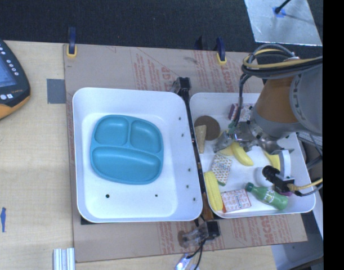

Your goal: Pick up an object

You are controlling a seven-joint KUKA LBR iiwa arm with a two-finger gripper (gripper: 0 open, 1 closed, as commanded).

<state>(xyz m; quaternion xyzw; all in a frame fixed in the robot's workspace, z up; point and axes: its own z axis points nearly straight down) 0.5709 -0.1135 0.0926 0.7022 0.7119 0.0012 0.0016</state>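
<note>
Two bins in my overhead view. Gripper [239,134] is down in the right bin [307,204], right above the banana [241,153]; can't tell its state or whether it's touching from this angle. Clutter around it: brown disc [209,125] and cheese wedge [201,136] to the left, patterned packet [220,168], corn cob [213,190], red-print card [236,200], green bottle [268,196] nearer the front. Left bin [81,151] has a blue divided plate [127,149], well apart.

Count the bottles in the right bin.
1. The green bottle lies on its side near the front right corner of the right bin, beside the red-and-white card. The arm may hide others.
</note>
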